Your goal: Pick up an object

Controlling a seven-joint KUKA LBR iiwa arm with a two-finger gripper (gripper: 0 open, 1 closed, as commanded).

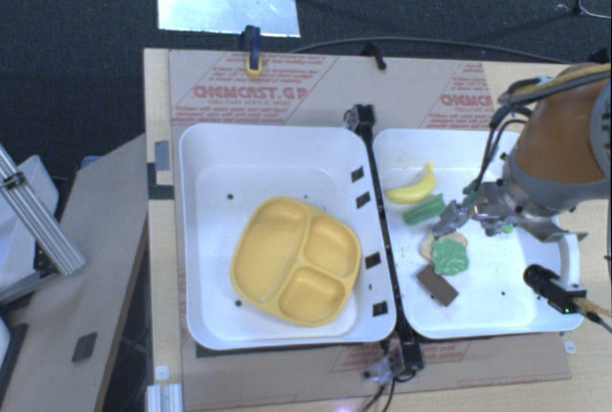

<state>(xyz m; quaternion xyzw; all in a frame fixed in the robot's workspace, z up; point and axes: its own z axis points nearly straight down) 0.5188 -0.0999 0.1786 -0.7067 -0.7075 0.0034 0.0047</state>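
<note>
**Ana:** Well, start at the hand [457, 217]. How far along is it?

**Ben:** Not far, by my reading. It sits low in the right bin [497, 310], metal parts pointing toward the divider between the bins, right at the cluster of small things. Whether it is wide or narrow I cannot tell; the tips are a blur of grey metal against the white floor.

**Ana:** Anything held?

**Ben:** Nothing I can see between the fingers. The green leafy piece [448, 256] lies just below the hand, with a pale round edge, perhaps a cookie, peeking out behind it. The green pod [424, 209] lies just beside the tip, toward the divider, and may be touching it. The banana [413, 188] sits beyond the pod, and the brown block [438, 286] is farther down, past the leafy piece. All rest on the bin floor, so the pick looks not yet made: closing and lifting remain.

**Ana:** And farther out?

**Ben:** Across the divider, well apart from the hand, the yellow divided plate [295, 260] lies in the left bin [220, 162]. Both bins sit on the table [163, 104].

**Ana:** What's hard to read?

**Ben:** The arm's orange band [564, 128] runs off the frame's side. Which object is the target is unclear; pod and leafy piece are equally close.
</note>
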